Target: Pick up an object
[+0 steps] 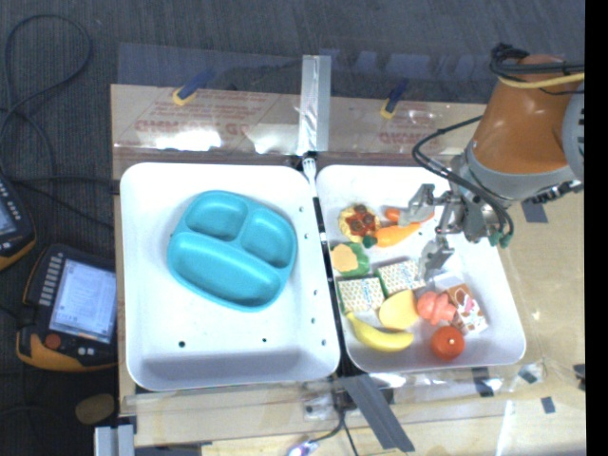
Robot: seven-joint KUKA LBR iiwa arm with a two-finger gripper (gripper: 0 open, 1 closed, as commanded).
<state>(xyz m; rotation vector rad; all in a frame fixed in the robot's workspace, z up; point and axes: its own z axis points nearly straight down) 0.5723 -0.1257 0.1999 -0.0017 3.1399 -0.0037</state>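
gripper hanging over the right bin, fingers spread with nothing in them, just above the toy food pile, carrot right beside it, blue tray in the left bin

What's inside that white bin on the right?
The right bin holds toy food: a banana, a tomato, a carrot, a lemon and patterned packets. The end effector hangs above, covering some floor behind it.
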